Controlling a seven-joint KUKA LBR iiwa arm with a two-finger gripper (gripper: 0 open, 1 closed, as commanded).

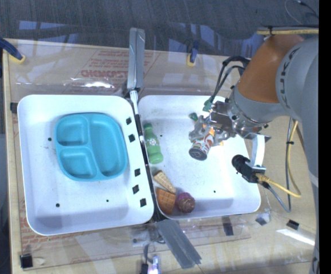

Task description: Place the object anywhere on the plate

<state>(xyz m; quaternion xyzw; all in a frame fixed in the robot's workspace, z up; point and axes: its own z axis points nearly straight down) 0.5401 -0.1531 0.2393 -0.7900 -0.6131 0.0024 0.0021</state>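
A light-blue plate [105,153] with three compartments lies in the left bin [34,198]. Over the middle of the right bin [234,196] my gripper [203,140] points down and to the left. It is shut on a small can [199,149] with an orange-and-white label and a dark round end. The can sits tilted between the fingers, and I cannot tell whether it clears the bin floor. The plate is well to the left of the gripper, across the divider between the bins.
A green bottle [152,144] lies by the right bin's left wall. A cone-shaped piece [164,181], a brown item [166,199] and a dark red ball [185,202] crowd its front-left corner. Black and yellow cables [251,173] hang at the bin's right edge.
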